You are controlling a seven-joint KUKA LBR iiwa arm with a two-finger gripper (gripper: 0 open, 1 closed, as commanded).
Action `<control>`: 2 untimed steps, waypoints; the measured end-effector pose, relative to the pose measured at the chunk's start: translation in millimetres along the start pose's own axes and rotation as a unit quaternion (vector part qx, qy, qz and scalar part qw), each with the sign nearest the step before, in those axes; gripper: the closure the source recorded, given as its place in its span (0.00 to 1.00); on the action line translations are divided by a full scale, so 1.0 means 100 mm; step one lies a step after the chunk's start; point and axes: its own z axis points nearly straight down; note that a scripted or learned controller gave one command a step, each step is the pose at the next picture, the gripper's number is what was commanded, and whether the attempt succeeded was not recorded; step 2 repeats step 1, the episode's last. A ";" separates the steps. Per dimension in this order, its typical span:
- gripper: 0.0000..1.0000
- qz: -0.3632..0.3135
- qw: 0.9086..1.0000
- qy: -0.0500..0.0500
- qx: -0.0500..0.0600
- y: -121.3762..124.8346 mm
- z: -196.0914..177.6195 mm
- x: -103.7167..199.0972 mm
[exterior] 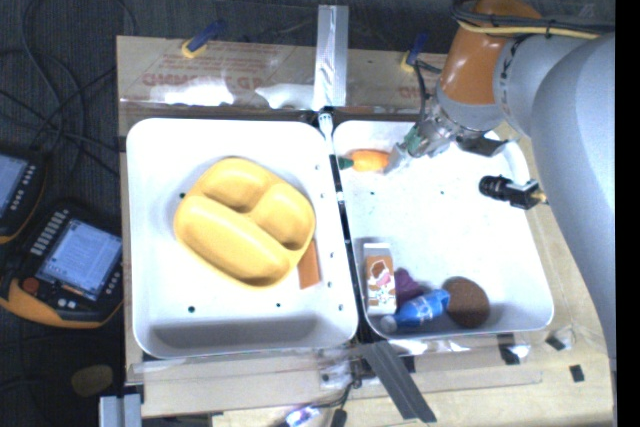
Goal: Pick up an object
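My gripper point(405, 149) reaches down into the right bin point(450, 225) near its far left corner. Right beside its tips, to the left, lies a small orange object point(368, 160) with a green end, close to the divider. Whether the tips touch it is unclear. At the bin's near edge lie a small printed box point(378, 280), a purple item point(406, 281), a blue bottle-like item point(422, 309) and a brown round object point(466, 300). The left bin point(165, 315) holds a large yellow lumpy object point(245, 218) with an orange piece point(309, 267) at its right side.
A black fitting point(508, 189) juts over the right bin's right rim. The arm's grey body point(570, 145) covers the bench's right side. A metal post point(331, 55) stands behind the divider. Handheld pendants point(60, 255) lie on the floor at left.
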 end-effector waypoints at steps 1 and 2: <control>0.00 0.000 1.000 0.001 0.002 0.00 0.01 0.01; 0.00 0.000 1.000 0.001 0.002 0.00 0.01 0.01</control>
